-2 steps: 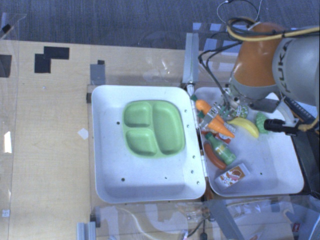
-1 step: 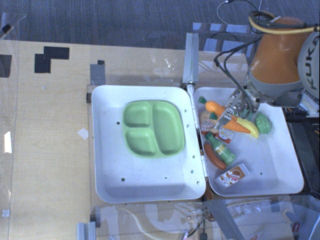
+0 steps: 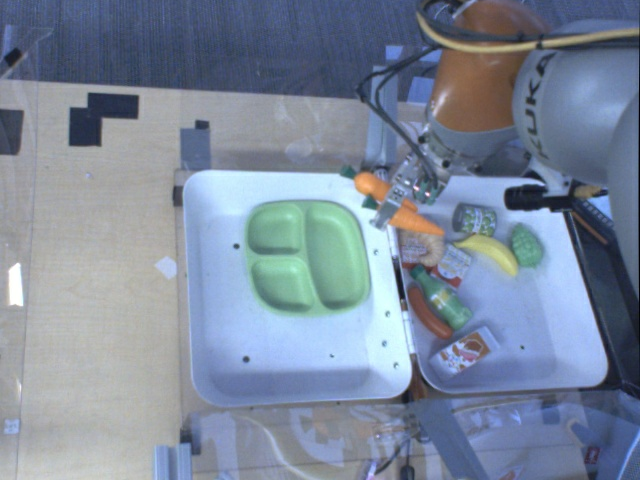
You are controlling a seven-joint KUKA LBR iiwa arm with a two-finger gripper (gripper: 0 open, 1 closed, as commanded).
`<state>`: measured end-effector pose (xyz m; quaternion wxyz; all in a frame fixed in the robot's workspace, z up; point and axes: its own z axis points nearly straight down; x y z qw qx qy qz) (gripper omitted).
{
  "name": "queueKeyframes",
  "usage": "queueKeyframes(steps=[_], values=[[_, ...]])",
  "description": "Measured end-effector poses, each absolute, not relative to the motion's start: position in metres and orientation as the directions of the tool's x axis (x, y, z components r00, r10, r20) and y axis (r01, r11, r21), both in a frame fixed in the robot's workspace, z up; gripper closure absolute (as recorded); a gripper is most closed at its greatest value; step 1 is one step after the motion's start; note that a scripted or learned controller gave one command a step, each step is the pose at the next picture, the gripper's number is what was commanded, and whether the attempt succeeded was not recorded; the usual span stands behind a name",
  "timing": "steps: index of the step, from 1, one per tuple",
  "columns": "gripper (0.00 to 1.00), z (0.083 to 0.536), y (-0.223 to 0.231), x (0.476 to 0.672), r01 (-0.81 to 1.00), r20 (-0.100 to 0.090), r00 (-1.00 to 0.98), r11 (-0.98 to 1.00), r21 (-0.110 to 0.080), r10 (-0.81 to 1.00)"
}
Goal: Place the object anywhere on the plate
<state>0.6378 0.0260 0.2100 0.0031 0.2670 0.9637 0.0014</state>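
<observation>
Between end effector (image 3: 398,200) fingers, orange carrot (image 3: 397,207).

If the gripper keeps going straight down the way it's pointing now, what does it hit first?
Most likely the carrot: the gripper angles down-left and sits right over it, near the wall between the two bins. Beyond that lies the left bin's rim, not the green plate. Depth is hard to judge.

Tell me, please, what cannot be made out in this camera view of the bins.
- Gripper: too small and blurred to tell whether it grips the carrot.
- Hot dog: partly covered by the green bottle.
- Can label: too small to read.
- Snack packet print: too small to read.
</observation>
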Motion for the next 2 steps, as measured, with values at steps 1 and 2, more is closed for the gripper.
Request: queueKeyframes(steps=[1, 2], values=[[1.00, 0.1855, 0.0977, 0.6498, 0.505, -0.005, -0.863, 0.863, 0.005, 0.505], [0.00, 0.1860, 0.0974, 0.6500, 0.505, -0.006, -0.863, 0.863, 0.005, 0.505]])
